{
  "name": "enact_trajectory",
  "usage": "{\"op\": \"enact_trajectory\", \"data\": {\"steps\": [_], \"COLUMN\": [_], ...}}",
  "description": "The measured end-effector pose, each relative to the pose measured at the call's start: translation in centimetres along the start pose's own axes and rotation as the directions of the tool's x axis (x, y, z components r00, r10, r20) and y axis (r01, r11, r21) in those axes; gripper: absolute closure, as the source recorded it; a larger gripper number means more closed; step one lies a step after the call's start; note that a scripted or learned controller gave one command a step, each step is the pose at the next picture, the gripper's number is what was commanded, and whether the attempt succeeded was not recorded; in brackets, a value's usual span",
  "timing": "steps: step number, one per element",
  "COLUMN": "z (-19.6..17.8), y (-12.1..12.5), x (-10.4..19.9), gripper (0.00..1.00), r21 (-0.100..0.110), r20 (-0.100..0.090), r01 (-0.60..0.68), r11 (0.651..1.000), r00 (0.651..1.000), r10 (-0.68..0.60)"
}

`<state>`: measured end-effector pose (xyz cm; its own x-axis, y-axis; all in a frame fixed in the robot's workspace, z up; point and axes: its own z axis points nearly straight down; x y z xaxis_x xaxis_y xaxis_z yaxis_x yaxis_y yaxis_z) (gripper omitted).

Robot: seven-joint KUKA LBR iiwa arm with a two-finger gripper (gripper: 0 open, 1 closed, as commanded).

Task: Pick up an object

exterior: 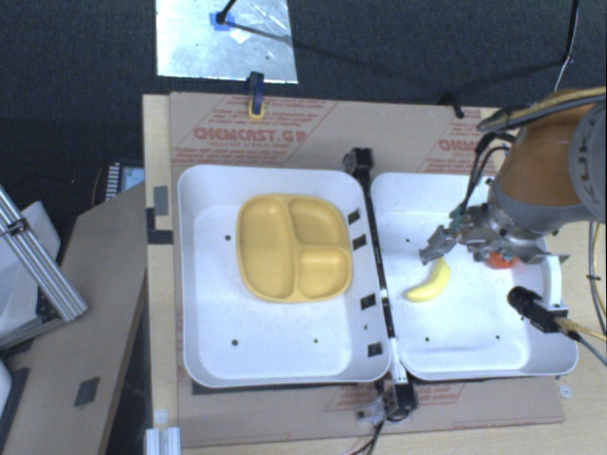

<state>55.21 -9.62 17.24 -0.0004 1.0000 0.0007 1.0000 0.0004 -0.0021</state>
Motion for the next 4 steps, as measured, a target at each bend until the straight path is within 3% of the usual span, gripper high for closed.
{"op": "enact_trajectory", "data": {"steps": [1, 2, 3, 4], "z": [5.3, 4.0, -1.3, -7.4], "y": [0.9, 1.0, 0.4, 1.3], "x": [-0.5, -0.5, 0.2, 0.1], "gripper": [0.0, 1.0, 1.0, 1.0], "r21": [0.0, -0.004, -0.007, -0.01], "r20": [0.0, 0.001, 0.001, 0.002], "r01": [0.0, -0.001, 0.003, 0.004], "r11": [1.0, 1.0, 1.0, 1.0], "r00": [1.0, 1.0, 1.0, 1.0], "r10": [0.0, 0.001, -0.003, -0.004]}}
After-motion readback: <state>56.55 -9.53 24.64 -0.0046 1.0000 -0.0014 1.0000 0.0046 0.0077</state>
